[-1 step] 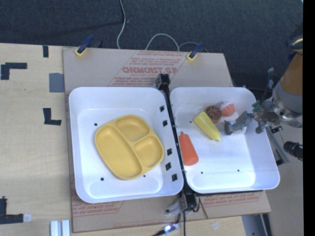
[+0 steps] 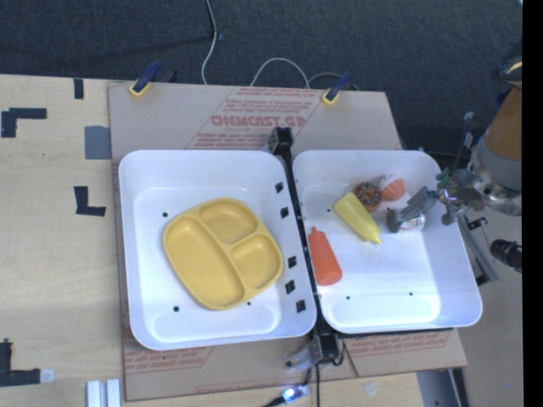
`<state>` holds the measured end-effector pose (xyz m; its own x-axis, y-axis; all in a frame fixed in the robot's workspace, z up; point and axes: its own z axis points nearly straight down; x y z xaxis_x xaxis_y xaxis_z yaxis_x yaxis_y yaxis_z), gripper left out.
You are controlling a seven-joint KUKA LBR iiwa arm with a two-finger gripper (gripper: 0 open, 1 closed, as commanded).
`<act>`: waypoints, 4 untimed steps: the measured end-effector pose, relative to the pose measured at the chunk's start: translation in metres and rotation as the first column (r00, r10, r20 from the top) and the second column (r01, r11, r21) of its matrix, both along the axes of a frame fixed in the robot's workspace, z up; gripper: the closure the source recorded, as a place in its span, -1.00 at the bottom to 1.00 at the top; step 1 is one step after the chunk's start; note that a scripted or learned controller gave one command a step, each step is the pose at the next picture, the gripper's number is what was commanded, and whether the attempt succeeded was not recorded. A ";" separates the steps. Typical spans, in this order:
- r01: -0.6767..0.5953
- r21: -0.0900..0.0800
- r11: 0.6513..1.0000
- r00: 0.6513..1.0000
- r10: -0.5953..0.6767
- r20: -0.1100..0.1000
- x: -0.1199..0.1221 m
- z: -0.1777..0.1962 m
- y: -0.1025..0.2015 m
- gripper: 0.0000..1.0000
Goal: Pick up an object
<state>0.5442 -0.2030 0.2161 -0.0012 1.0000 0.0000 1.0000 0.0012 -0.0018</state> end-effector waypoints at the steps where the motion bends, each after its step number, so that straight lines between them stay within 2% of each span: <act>1: 0.000 0.001 1.000 1.000 0.000 -0.003 -0.010 -0.050 0.001 -1.00; 2: -0.001 0.001 1.000 1.000 0.001 -0.003 -0.003 -0.110 0.004 -1.00; 3: 0.000 -0.001 1.000 1.000 0.000 0.001 -0.003 -0.132 0.004 -1.00; 4: -0.001 -0.004 1.000 1.000 0.001 0.004 -0.002 -0.120 0.004 1.00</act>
